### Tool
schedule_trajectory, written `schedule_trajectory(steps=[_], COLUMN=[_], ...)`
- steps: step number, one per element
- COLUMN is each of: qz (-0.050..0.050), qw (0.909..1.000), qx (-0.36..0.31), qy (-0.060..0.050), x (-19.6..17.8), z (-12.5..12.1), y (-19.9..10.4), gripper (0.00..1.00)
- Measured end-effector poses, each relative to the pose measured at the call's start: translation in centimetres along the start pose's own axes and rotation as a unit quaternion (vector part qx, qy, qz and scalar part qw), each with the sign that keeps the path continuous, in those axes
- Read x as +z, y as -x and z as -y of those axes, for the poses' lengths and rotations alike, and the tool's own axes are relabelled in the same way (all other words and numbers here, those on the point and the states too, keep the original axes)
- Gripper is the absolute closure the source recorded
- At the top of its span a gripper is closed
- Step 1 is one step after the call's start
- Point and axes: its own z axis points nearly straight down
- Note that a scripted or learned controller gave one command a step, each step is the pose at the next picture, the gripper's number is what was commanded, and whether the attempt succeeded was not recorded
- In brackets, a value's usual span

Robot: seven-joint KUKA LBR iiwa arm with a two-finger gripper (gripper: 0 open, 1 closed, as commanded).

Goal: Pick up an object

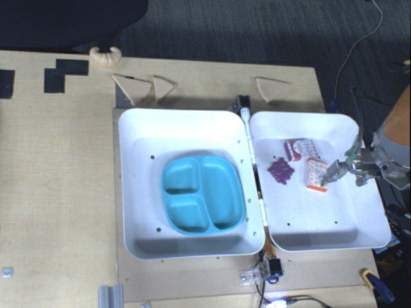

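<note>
In the right bin (pixel 359 236) lie three small things: a purple lump (pixel 280 169), a red-and-white packet (pixel 300 148) and an orange-and-white packet (pixel 314 174). My gripper (pixel 345 172) reaches in from the right edge and hangs over the bin's right half. It is open, with nothing between its fingers. The left fingertip (pixel 328 177) sits right at the orange-and-white packet's right edge; I cannot tell whether it touches. The purple lump and the red-and-white packet lie further left, apart from the gripper.
The left bin (pixel 138 172) holds a blue divided plate (pixel 202 193). A black ridge (pixel 252 165) runs where the two bins meet. Cables and a connector (pixel 270 271) lie on the wooden bench in front of the bins.
</note>
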Motion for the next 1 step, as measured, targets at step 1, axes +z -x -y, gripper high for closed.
schedule_trajectory(steps=[1], qz=[0.0], qw=[1.0], qx=[0.001], qy=[-0.001], x=[10.06], z=[-2.28], y=[0.76], gripper=[0.0])
